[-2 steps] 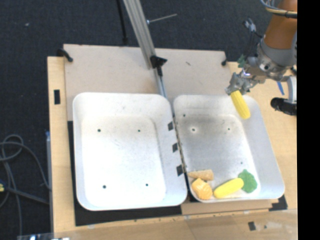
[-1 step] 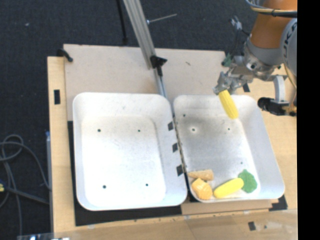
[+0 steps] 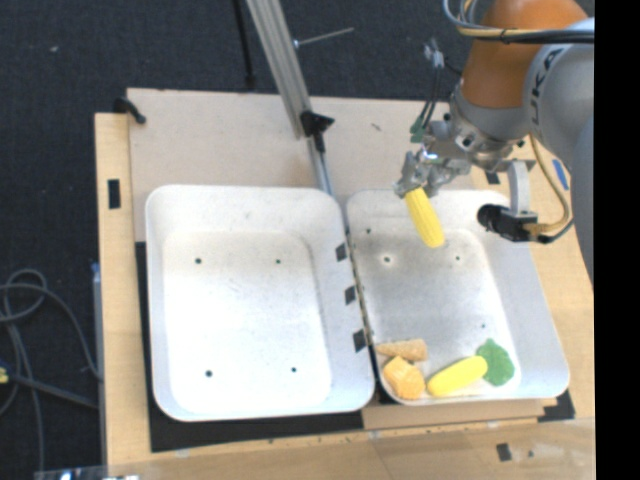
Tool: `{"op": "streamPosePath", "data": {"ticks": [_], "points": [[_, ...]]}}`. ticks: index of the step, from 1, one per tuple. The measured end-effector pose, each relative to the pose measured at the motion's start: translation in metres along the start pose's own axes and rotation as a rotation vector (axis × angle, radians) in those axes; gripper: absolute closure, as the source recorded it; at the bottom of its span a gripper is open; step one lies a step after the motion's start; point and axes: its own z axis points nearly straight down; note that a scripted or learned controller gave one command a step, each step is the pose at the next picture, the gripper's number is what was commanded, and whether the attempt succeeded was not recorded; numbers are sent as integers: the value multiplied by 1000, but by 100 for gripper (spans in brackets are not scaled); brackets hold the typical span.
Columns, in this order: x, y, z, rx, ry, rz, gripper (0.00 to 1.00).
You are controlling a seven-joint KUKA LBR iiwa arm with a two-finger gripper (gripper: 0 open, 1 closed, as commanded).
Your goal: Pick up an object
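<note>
End effector (image 3: 418, 186) clamped on corn cob (image 3: 426, 218), above right bin (image 3: 530, 313).

bins (image 3: 240, 298): matt white plastic, speckled
bench (image 3: 220, 138): matt pale board
pole (image 3: 280, 48): ribbed bare metal
corn cob (image 3: 425, 218): yellow plastic

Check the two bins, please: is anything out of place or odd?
Nothing looks spilled or broken. One oddity: the corn cob hangs tilted from the claw above the right bin, gripped at its top end only. The other items sit crowded in that bin's near corner.
</note>
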Motion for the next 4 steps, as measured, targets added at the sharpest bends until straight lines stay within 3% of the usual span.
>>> {"op": "streamPosePath", "data": {"ticks": [2,3,4], "points": [[105,3,13,-1,1,-4,100],[158,-3,-1,-2,2,-5,100],[155,-3,0,-1,1,0,0]]}}
